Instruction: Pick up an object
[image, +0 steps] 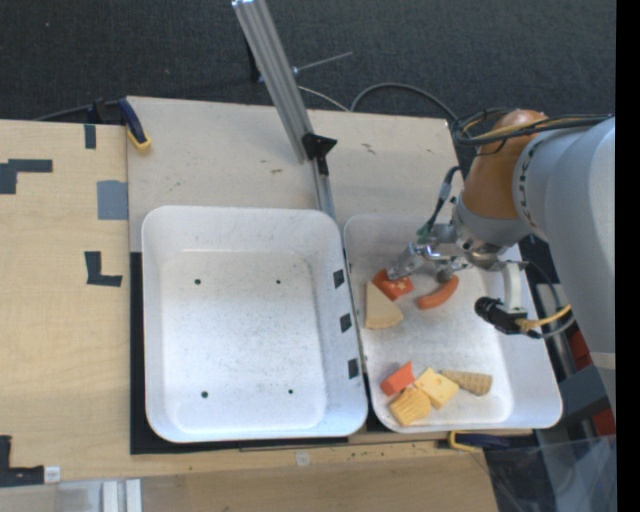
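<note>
Jaws: we cannot tell their state. We see the gripper (432, 252) low in the right bin (530, 400); the red block (392, 286) lies just beside it at eight o'clock, the sausage (438, 294) at six, long axis two-to-eight.

— How is the light?

— Bright and even from above; the two white bins (250, 225) are close to washed out, with soft shadows along their rims.

— Sharp?

— Fairly soft and grainy. The grey arm (570, 180) at the right edge looks blurred, and the dark floor beyond the bench's far edge is dim.
</note>
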